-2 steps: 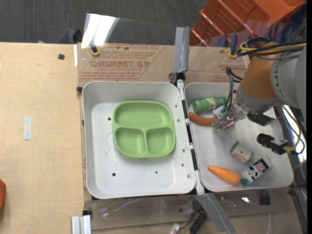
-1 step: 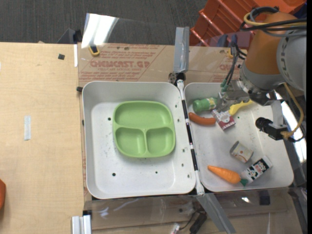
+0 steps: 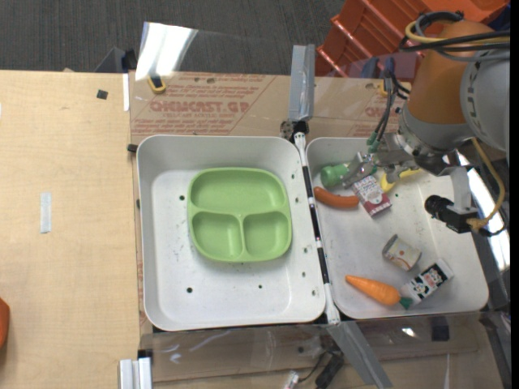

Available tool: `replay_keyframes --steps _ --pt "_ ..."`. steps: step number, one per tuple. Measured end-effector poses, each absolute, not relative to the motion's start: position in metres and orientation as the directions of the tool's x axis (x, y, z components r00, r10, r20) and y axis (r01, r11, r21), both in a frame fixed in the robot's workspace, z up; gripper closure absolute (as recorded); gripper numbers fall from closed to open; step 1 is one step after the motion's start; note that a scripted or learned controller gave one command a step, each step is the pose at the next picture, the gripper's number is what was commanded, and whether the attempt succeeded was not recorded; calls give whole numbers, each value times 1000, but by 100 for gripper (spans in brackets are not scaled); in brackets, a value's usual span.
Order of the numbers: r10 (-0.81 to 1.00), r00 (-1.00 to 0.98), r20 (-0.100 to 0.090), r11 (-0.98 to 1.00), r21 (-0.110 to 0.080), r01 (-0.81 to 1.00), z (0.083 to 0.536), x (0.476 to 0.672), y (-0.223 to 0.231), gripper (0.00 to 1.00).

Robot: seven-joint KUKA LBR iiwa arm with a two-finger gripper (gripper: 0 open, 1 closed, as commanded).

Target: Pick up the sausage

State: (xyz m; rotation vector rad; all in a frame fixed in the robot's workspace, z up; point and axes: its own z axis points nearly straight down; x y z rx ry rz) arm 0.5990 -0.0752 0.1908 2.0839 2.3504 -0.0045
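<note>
Bench (image 3: 65, 217): pale wood surface bearing two shallow white bins side by side, with printed cardboard behind them.

Left bin (image 3: 162, 298): holds a green divided plate (image 3: 240, 214) with three compartments, lying flat near the bin's middle.

Right bin (image 3: 454, 290): holds several small items, listed below.

Arm (image 3: 454, 71): grey with an orange band, reaching in from the right over the far part of the right bin.

Gripper (image 3: 362, 168): low over the far left corner of the right bin, just above the sausage; whether it is clenched or released cannot be told.

Sausage (image 3: 336, 199): orange-red, lying flat near the left wall of the right bin, beside a green item (image 3: 332, 173).

Carrot (image 3: 373, 289): near the front edge.

Small red-and-white carton (image 3: 371, 195): just right of the sausage.

Black-and-white carton (image 3: 428, 282): front right, just beside the carrot's tip.

Small grey can (image 3: 401, 252): on its side, mid-bin.
</note>
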Motion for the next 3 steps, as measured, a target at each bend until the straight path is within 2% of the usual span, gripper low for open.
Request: replay_keyframes --steps 1,2,3 --pt "984 -177 0 177 -2 984 91 548 -114 0" --pt "971 -237 -1 237 -1 971 91 601 -106 0" --pt "995 -99 -1 99 -8 995 89 657 -108 0"
